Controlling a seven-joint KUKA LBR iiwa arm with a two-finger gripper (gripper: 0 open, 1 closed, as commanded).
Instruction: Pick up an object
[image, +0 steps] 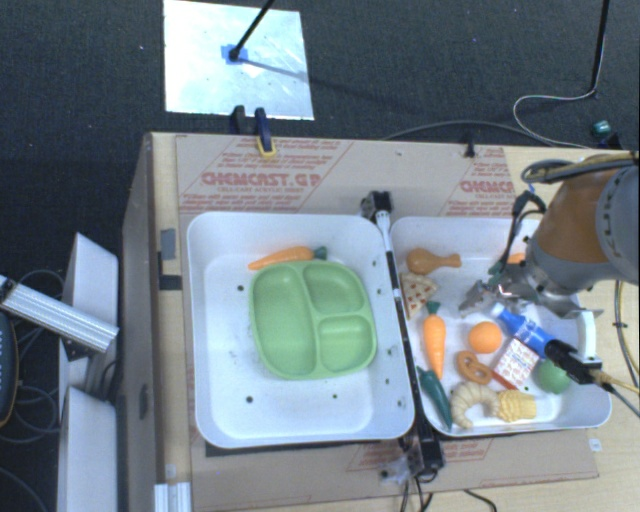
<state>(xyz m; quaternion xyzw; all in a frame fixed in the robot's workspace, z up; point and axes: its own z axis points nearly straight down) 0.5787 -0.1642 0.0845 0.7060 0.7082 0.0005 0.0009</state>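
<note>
My gripper (483, 285) hangs over the right bin (598, 408), near its middle, with the fingers spread and nothing between them. Just below it lie an orange ball (485, 337) and a blue bottle (522, 327). To its left are a chicken drumstick (432, 262), a pizza slice (418, 293) and a carrot (434, 343). Along the bin's front lie a pretzel (473, 367), a croissant (468, 400), a corn cob (515, 405), a red and white box (517, 362) and a green fruit (550, 375).
The left bin (225, 400) holds a green divided plate (312, 318) and a second carrot (285, 257) behind it. A ridge (395, 300) separates the two bins. Cables run along the arm at the right.
</note>
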